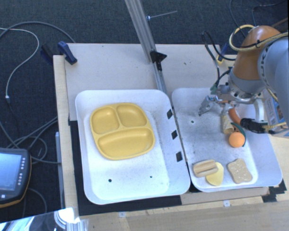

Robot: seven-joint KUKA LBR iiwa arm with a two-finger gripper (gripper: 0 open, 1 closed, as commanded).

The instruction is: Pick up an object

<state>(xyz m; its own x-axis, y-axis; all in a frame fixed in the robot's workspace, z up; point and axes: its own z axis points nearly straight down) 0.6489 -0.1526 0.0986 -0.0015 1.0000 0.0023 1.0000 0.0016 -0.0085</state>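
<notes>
My gripper (214, 104) hangs over the upper part of the right bin (202, 139), under the grey arm with its orange band (254, 52). Its fingers stand open with nothing between them. Just to its right and below lie a beige block (227, 125) and a red-orange sausage-like piece (234, 115). An orange ball (236, 139) sits a little lower. Along the bin's front edge are a hot dog bun (204, 167), a yellow cheese wedge (215, 177) and a piece of toast (239, 171).
The left bin (132, 179) holds a yellow divided plate (122, 130). A slanted metal pole (144, 27) rises from behind the bins. Cables (19, 60) and a screen (9, 172) lie off the bench at left.
</notes>
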